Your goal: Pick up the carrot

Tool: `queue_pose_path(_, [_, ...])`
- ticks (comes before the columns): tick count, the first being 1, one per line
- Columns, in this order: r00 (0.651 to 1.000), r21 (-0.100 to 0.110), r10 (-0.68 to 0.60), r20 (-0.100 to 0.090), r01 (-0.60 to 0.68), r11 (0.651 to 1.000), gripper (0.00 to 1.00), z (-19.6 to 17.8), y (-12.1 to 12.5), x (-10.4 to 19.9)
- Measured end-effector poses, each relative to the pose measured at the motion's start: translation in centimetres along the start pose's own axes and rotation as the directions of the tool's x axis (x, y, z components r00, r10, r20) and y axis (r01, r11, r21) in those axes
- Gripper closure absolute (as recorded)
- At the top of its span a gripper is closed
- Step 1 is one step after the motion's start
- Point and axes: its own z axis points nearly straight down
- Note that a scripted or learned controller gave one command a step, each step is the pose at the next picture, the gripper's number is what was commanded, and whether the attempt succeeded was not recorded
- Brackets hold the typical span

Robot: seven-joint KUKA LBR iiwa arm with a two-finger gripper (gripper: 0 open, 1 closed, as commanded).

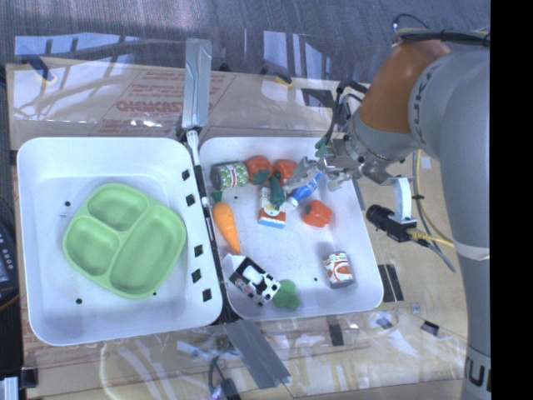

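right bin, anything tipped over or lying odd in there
Two cans lie on their sides: the green-labelled metal can at the bin's upper left and the red-and-white labelled can toward the lower right. The orange carrot lies flat by the left wall. Nothing spilled.

Robotics lab: taped cardboard-covered bench (125,98), white bins (33,223), loose cables (433,236), toy food.

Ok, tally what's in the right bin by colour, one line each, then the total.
Orange or red: 4, including the carrot
Green: 1, the broccoli
Mixed colours (cans, cartons, bottle): 5
Total: 10
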Motion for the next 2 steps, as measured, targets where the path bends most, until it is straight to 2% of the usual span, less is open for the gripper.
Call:
queue_pose_path(1, [1.000,0.000,0.011,0.001,-0.011,1.000,0.00,-0.8,-2.4,7.8])
queue_pose_path(2, [0.993,0.001,-0.116,0.001,0.116,0.993,0.00,0.1,-6.4,19.3])
